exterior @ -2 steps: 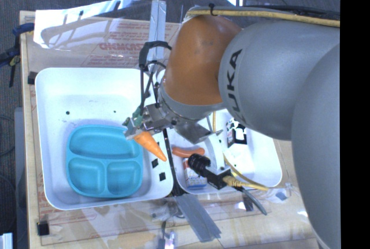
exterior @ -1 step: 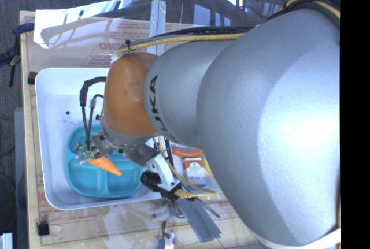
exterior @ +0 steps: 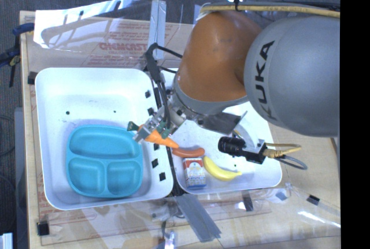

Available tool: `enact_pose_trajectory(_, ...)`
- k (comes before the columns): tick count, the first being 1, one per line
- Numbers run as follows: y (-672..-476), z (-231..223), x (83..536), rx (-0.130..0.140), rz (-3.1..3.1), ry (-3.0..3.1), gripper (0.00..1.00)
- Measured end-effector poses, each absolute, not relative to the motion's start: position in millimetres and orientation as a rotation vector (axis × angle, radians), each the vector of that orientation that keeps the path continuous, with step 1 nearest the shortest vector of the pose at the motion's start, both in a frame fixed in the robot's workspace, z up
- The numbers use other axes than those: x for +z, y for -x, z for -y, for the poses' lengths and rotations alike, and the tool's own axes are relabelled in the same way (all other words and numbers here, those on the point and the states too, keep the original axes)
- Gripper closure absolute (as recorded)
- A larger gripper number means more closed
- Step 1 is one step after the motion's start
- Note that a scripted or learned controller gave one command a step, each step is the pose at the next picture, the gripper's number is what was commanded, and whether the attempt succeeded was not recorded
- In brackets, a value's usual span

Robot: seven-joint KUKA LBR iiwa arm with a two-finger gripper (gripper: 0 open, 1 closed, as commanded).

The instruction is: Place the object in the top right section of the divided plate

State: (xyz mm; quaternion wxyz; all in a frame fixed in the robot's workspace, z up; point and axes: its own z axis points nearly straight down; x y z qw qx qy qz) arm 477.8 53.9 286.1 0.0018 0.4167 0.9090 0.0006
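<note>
I see the carrot gripped in the pincer, just off the divided plate's right edge, over the wall btwn the two bins. Plate sits low in the left bin. Further right of plate: hot dog, small carton, banana in right bin.

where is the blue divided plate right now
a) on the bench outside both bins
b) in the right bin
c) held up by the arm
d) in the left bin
d) The blue divided plate lies flat on the floor of the left bin, near its front.
</note>
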Motion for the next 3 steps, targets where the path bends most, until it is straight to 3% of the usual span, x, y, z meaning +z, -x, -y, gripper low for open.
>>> enact_pose_trajectory(1, -475.7, -134.6, 227.5, -0.005, -2.813, -1.404, 1.00)
enact_pose_trajectory(2, -513.4, -123.9, 228.8, -0.002, -2.840, -1.343, 1.00)
enact_pose_trajectory(3, -476.4, -133.6, 272.4, -0.001, -2.748, -1.521, 1.00)
